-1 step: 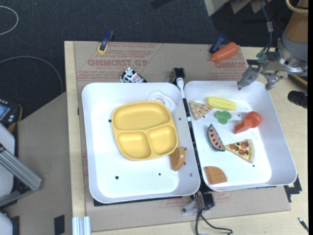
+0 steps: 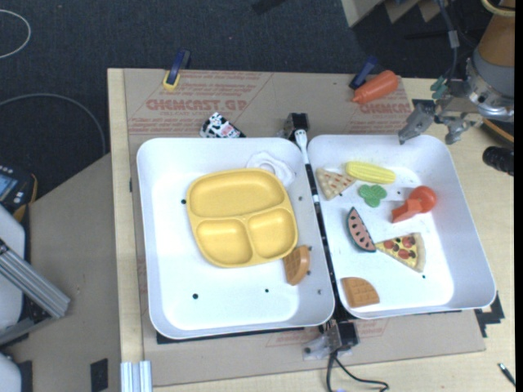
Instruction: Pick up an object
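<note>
The pincer hangs spread and empty over the far rim of the right bin. Nearest it, just down-left, lies the toy corn cob; below it rests the red toy piece, and farther off the pizza slice.

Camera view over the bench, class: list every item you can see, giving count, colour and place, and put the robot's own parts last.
Shallow white bins: 2, white, side by side on the bench.
Divided plastic plate: 1, yellow, left bin.
Toy bread piece: 1, tan, left bin, beside the plate.
Toy corn cob: 1, yellow, right bin, far side.
Toy waffle wedge: 1, tan, right bin.
Toy green piece: 1, green, right bin.
Toy red piece: 1, red, right bin.
Toy watermelon slice: 1, red and dark, right bin.
Toy pizza slice: 1, right bin.
Toy brown slice: 1, right bin, near edge.
Gripper: 1, grey, above the right bin's far corner.
</note>
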